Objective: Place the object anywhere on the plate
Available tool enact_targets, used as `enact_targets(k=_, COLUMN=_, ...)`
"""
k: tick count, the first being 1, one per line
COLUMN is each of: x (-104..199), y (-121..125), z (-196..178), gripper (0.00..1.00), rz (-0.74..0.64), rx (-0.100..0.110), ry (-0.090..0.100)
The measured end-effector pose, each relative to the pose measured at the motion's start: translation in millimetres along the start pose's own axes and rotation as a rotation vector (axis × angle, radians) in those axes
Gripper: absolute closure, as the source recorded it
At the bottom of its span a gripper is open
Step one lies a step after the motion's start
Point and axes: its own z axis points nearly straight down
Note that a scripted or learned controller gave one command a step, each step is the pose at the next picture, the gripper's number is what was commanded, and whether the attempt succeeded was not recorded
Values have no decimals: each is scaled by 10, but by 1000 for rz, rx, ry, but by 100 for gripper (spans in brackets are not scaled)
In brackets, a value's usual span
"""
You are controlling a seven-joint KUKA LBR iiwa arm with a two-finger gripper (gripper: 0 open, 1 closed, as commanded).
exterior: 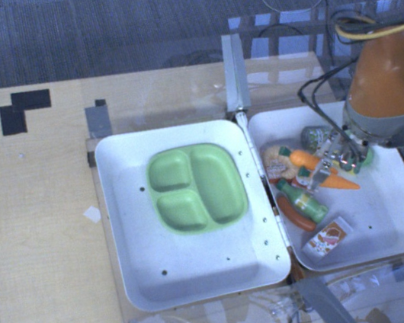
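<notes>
Pale wood is forming the worktop (39, 247), with grey carpet lying beyond its far edge and black tape marks (22, 109) sitting near the far left corner. Two shallow white bins are being carried side by side on it. The left bin (145, 275) is being occupied by a green plate (195, 187) with three compartments, lying flat near the bin's middle. The right bin (399, 226) is being shared by a cluster of small things at its left and far parts. The grey arm with its orange band (385, 82) is being reached in from the right, over the far side of the right bin. Its pincer (325, 166) is being held low among the cluster, just above an orange carrot (337, 181); whether its fingers are open or closed cannot be told. A green bottle (304, 204) is lying tilted beside a red sausage-like piece (295, 218). A small printed carton (325, 239) is lying nearer, apart from the rest.
</notes>
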Motion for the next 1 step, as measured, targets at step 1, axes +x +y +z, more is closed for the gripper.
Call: enact_targets(k=1, x=237, y=878, z=-300, gripper=100, rz=185, rx=5, ry=3)
